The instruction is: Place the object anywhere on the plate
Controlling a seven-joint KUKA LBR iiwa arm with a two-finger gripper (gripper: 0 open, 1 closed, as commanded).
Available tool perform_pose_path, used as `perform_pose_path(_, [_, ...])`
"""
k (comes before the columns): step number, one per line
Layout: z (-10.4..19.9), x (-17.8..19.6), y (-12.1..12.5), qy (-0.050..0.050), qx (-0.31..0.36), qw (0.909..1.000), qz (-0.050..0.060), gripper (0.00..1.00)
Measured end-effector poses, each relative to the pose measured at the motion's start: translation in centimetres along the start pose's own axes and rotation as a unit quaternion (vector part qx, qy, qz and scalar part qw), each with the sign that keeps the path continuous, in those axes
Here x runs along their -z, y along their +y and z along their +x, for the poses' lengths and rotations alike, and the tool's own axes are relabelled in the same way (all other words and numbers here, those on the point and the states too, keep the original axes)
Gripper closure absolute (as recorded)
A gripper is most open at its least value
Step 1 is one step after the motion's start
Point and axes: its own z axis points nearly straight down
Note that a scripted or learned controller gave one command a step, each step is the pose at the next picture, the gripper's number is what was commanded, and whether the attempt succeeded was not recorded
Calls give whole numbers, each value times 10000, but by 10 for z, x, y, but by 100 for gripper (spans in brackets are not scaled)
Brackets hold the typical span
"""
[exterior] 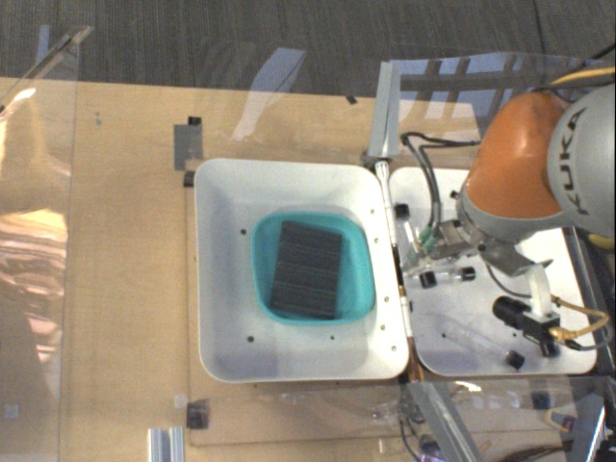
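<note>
From the overhead camera I see the arm [539, 162] reaching in over the right bin [481, 340], its orange band bulking above the wrist. The gripper [428, 248] hangs at that bin's left edge, just beside the wall it shares with the left bin [221, 258]; I cannot tell how it is set. To the gripper's left, across that wall and well clear of it, a dark ridged block [308, 268] lies flat on the teal plate [361, 268] in the middle of the left bin. Nothing I can make out sits in the gripper.
</note>
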Motion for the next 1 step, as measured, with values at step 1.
perform_pose_path(1, [70, 0, 54, 0, 713, 9975, -10, 100])
